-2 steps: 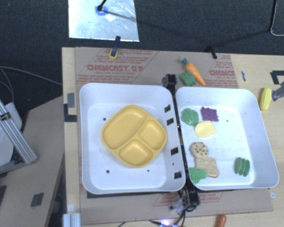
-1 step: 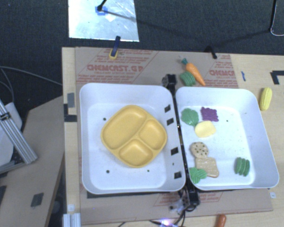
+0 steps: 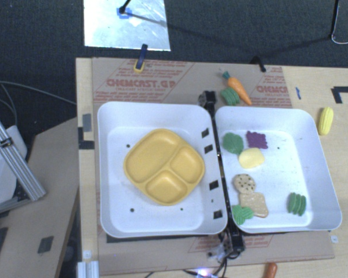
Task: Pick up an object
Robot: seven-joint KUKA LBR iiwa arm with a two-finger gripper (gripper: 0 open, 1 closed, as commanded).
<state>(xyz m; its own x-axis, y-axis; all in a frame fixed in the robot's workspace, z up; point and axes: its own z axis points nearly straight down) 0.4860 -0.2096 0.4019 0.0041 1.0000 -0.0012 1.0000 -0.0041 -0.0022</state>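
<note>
the arm and its gripper are out of frame, so grip state cannot be told. candidates lie in the right bin [image 3: 313,155]: the yellow lemon [image 3: 251,158] sits fairly clear (purple grapes [image 3: 256,139] close behind). advise a vertical approach, centred.

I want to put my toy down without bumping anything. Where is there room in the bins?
The right bin has bare floor in its middle, between the yellow lemon-like piece and the green piece. Its left edge is crowded: cookie, cracker, leafy greens. In the left bin, the yellow divided plate leaves just the corners bare.
</note>
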